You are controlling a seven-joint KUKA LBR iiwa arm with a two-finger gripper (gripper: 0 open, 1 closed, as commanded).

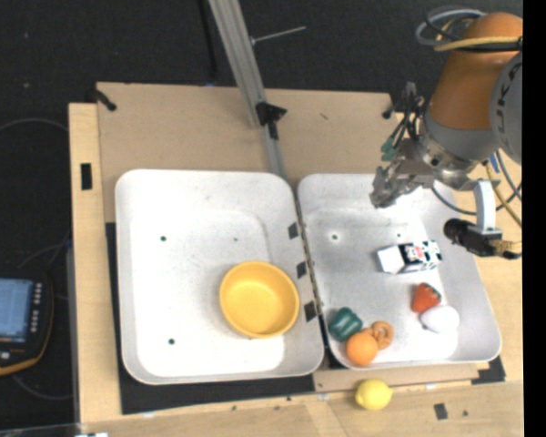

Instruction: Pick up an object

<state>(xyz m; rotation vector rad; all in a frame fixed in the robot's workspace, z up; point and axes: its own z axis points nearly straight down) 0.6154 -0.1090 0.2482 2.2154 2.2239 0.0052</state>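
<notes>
Hovering gripper (389, 189) near right bin (346, 209) far edge.

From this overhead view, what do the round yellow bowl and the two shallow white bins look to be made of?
The round yellow bowl looks like moulded plastic: even, opaque colour, smooth matte surface with only a soft sheen. The two shallow white bins also look like thin formed plastic, with rounded corners and scuffed, speckled floors, though painted metal cannot be ruled out.

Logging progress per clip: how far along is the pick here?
Nothing looks picked yet. The gripper hangs over the far part of the right bin, with nothing visible in it. The white toy car, red piece and orange fruit lie in that bin. Descent, grasp and lift remain.
</notes>
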